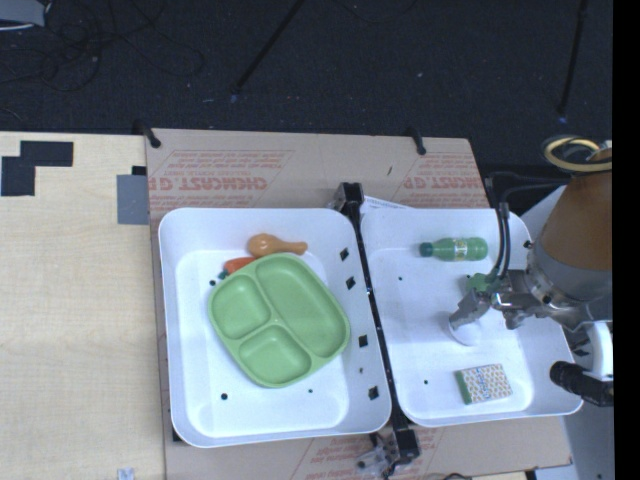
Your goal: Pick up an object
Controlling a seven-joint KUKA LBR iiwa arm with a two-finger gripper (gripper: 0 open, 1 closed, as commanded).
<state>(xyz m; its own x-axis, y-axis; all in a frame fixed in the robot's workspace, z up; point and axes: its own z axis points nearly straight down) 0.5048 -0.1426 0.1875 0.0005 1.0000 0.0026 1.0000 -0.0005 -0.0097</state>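
The claw (468, 318) hangs low in the right bin (420, 388), near its middle, over a small white thing (463, 333) that lies on the bin floor; whether the claw is released or clenched I cannot tell. A green bottle (455, 249) lies on its side toward the bin's far edge, and a patterned pad (484, 382) sits near its near right corner, both well apart from the claw. The left bin (190, 408) holds a green tray (277, 319), with an orange toy (273, 245) at the tray's far edge. To grasp well, I judge the claw should centre on the white thing, descend straight, and close fully before lifting slowly.
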